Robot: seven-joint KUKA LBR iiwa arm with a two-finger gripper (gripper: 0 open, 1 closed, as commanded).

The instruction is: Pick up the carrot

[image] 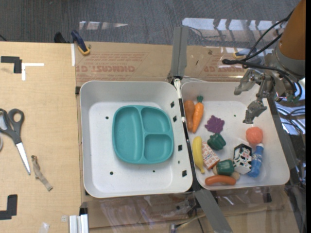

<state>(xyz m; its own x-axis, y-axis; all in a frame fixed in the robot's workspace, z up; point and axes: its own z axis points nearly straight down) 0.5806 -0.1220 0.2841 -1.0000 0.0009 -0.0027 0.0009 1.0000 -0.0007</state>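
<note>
Carrot lying near right bin's left wall, long axis near-upright in view, well left of pincer; pincer hanging, nothing held, finger state can't tell.

Both white bins look like smooth glossy plastic, teal tray matte plastic, scissors w/ shiny metal blades, bench pale wood-look.
</note>
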